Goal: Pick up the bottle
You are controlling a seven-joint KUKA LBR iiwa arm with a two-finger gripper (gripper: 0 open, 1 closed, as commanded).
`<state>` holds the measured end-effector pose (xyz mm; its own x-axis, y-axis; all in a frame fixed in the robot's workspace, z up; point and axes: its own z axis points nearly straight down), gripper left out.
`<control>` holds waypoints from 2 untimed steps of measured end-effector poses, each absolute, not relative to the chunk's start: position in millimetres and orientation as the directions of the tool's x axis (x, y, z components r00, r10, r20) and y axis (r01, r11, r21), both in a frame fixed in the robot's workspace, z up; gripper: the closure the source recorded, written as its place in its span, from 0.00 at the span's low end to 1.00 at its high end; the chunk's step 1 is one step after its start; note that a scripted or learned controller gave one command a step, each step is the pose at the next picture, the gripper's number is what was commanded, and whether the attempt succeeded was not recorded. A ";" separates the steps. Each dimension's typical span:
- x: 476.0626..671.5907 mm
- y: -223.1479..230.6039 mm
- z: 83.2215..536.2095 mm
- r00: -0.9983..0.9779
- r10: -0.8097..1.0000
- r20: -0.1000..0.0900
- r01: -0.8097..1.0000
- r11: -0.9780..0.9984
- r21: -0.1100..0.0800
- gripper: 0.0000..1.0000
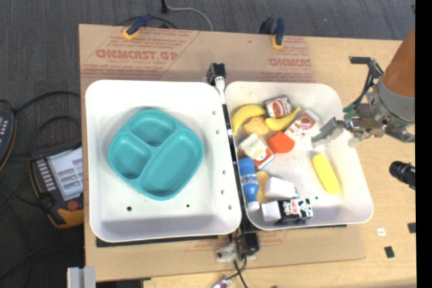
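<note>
Right bin (351, 212), front edge: black-and-white carton (295, 210) beside a white box (278, 188). Against the left wall: bottle (248, 180), blue label, white cap, lying on its side. Mid-bin: yellow corn-like piece (326, 173), orange block (281, 142), then banana (251, 114) and small packets. Left bin (108, 212): teal divided plate (156, 152). End effector (337, 126): over the right bin's right rim, apparently open, nothing held, well apart from the bottle. Surface (135, 50): brown board.

Teal plate (156, 153) in white bin (101, 212); yellow banana (260, 116), blue-capped bottle (248, 179), perhaps black-and-white spotted carton (294, 210).
</note>
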<state>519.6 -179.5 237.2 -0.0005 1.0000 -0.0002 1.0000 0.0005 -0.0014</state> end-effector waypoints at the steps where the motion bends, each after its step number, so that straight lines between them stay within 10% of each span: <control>1: 490.6 -110.5 159.7 0.077 0.997 0.000 0.997 -0.077 -0.004 0.00; 2: 483.5 -46.3 211.7 0.254 0.967 -0.001 0.967 -0.254 -0.002 0.00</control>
